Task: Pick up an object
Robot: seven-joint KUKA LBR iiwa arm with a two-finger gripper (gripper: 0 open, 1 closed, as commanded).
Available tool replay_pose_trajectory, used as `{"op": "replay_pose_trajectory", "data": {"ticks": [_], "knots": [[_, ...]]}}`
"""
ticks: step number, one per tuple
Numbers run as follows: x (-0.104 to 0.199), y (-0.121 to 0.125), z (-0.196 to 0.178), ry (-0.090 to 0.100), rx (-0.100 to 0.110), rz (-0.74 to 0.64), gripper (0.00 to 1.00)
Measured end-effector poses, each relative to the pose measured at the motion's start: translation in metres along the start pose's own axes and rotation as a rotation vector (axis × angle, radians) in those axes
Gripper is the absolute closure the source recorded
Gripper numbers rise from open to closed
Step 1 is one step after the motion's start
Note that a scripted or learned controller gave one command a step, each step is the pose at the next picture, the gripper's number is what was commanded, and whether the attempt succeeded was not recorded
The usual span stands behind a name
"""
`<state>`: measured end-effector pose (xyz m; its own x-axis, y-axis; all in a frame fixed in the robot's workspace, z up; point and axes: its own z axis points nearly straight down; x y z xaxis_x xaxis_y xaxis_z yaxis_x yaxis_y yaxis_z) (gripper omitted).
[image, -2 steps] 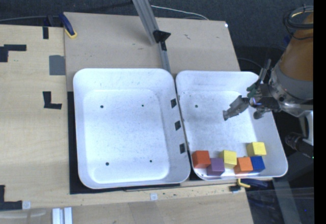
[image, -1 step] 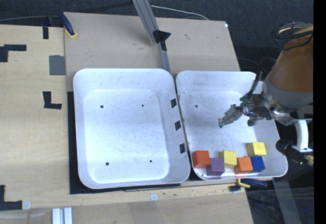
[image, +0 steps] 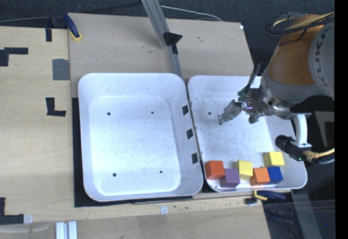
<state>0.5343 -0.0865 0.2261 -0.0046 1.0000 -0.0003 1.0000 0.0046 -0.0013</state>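
Several small blocks lie along the near edge of the right bin (image: pixel 217 87): an orange block (image: pixel 215 168), a purple block (image: pixel 232 177), a yellow block (image: pixel 245 168), a second orange block (image: pixel 261 175), a blue block (image: pixel 275 175) and a second yellow block (image: pixel 273 158). My gripper (image: pixel 239 119) hangs over the middle of the right bin, well behind the blocks. Its two fingers are spread apart, open, with nothing between them.
The left bin (image: pixel 87 96) sits beside the right one, sharing a raised rim with black clips (image: pixel 189 133). A slanted metal rail (image: pixel 155 7) rises behind the bins. A black cable plug (image: pixel 288 147) hangs by the arm at the right bin's right edge.
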Motion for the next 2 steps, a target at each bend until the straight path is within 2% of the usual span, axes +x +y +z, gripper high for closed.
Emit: {"op": "replay_pose_trajectory", "data": {"ticks": [1, 2], "knots": [[0.012, -0.005, -0.024, 0.001, -0.002, 0.002, 0.00], [0.001, -0.047, -0.089, -0.001, -0.006, 0.006, 0.00]]}}
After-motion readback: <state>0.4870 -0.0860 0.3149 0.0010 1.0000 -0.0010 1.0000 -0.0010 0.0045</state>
